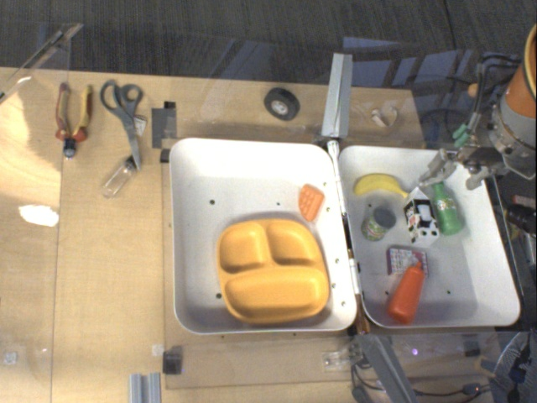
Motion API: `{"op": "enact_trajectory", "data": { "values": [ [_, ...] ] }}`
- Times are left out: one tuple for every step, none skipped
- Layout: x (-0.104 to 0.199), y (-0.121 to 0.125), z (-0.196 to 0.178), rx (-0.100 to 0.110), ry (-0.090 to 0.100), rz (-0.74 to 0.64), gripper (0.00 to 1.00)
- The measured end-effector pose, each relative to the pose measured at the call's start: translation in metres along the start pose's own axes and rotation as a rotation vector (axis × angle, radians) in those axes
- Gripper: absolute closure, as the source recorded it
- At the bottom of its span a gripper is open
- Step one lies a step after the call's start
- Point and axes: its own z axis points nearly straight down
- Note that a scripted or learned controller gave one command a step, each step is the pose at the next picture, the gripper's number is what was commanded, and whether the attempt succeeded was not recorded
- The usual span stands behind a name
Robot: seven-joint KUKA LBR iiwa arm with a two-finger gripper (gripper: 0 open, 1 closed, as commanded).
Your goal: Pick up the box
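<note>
The box (pixel 420 219), small and white with black print, lies in the right bin (pixel 491 296) just left of a green bottle (pixel 448 211). My gripper (pixel 456 171) hangs over the bin's upper right part, above and to the right of the box and right over the green bottle's top. It is open, with nothing between its fingers.
The right bin also holds a banana (pixel 379 184), a small round tin (pixel 378 222), a flat purple packet (pixel 405 260) and an orange bottle (pixel 406 294). In the left bin (pixel 193 225) are a yellow divided tray (pixel 273 269) and an orange waffle-like piece (pixel 311 200). Scissors, pliers and a tape roll lie on the bench.
</note>
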Motion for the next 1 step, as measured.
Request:
{"op": "enact_trajectory", "data": {
  "values": [
    [0.0379,-0.0619,0.0983,0.001,0.001,-0.051,0.00]
  ]
}}
